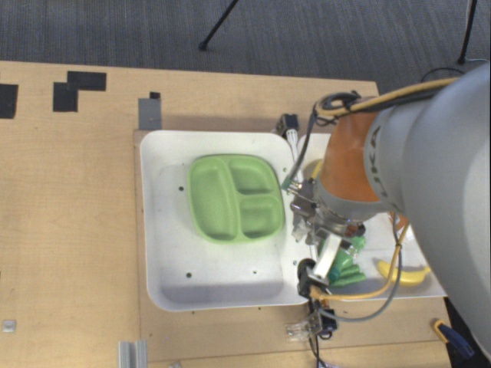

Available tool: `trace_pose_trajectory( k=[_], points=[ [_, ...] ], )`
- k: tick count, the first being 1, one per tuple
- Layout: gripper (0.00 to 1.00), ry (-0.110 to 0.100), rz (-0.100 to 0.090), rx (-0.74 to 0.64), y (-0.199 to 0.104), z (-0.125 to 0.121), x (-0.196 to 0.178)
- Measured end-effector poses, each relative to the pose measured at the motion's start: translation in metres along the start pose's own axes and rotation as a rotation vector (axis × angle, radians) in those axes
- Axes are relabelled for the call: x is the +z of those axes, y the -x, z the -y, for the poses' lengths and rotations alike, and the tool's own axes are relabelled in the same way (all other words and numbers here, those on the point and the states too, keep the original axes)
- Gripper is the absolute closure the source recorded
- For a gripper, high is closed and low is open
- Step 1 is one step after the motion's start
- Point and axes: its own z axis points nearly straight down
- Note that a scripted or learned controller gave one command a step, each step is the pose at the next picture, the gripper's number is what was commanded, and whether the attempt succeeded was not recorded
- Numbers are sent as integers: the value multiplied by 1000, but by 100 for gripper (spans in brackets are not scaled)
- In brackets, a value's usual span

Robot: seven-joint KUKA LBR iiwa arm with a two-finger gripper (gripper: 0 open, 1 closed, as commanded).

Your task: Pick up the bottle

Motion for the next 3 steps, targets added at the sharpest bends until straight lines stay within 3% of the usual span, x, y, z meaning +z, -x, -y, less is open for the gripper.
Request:
trace_pose_trajectory(
  k=[1, 2, 3],
  points=[
    [100, 1, 0, -172, -93, 47, -39],
    [100, 1, 0, -156, -151, 77, -63],
    [100, 1, 2, -106, -107, 54, -68]
  ],
)
